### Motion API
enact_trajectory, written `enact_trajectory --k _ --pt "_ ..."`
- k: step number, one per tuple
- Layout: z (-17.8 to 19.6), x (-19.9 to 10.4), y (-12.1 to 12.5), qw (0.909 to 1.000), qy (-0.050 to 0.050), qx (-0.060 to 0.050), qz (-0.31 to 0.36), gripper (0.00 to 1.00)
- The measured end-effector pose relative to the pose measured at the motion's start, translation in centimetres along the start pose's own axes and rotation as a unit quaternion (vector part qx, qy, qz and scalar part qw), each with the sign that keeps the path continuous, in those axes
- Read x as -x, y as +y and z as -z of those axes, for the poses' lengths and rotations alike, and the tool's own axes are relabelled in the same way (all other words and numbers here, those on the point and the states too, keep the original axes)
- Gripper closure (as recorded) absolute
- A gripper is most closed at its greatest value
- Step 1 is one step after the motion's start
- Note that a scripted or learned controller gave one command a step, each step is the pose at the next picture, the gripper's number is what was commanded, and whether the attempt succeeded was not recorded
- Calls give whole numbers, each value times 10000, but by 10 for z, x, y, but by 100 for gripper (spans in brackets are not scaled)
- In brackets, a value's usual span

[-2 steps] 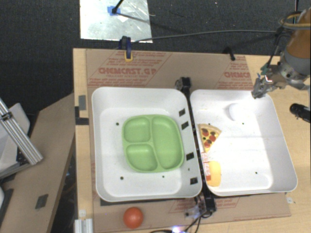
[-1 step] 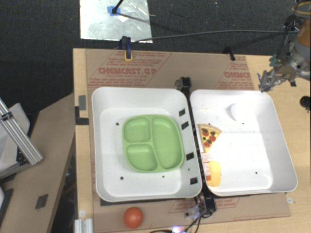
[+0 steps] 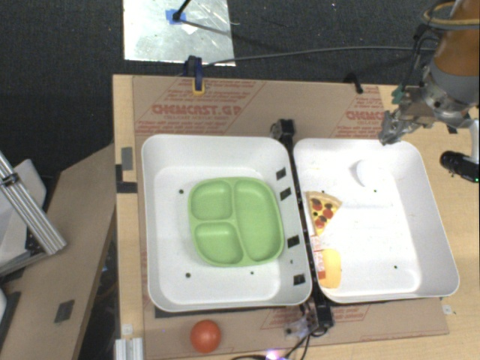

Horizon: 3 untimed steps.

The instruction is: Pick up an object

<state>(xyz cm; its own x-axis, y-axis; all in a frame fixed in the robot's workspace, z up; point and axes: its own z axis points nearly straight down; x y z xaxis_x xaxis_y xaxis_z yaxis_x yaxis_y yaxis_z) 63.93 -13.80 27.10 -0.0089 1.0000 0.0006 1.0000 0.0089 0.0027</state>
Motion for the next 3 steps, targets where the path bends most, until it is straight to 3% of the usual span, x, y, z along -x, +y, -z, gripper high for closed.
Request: enact_trajectory --k 2,3 --pt "-14 -117 -15 10000 5 -9 4 100" --pt "-15 -168 -34 10000 8 -16 2 100"
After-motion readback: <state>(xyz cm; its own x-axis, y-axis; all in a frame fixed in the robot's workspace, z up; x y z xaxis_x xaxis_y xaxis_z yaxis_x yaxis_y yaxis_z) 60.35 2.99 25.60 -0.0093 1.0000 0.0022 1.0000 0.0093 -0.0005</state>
